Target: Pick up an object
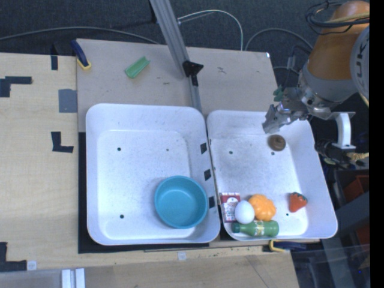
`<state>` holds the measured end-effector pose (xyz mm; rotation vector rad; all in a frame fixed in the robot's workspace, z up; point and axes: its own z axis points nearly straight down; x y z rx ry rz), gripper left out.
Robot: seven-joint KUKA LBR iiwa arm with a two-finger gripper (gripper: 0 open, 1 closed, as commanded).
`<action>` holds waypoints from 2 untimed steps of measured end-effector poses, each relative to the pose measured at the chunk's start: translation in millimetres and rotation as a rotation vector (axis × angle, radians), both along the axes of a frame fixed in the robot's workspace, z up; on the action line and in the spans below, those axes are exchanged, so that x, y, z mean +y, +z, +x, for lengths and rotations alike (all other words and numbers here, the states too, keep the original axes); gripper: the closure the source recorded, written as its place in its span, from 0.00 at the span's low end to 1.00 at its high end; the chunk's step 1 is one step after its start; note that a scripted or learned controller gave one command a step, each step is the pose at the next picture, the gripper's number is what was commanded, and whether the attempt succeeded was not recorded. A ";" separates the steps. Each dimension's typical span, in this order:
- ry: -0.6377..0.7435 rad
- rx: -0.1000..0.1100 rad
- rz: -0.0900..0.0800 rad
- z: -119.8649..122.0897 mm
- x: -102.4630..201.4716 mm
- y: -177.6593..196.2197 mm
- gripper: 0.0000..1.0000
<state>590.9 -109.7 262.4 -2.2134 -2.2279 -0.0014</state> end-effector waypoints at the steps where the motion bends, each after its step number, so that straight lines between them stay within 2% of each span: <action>1: -0.001 0.002 -0.001 -0.7 51.2 -16.9 1.00; 2: 0.001 0.001 0.001 -2.8 106.8 -11.1 1.00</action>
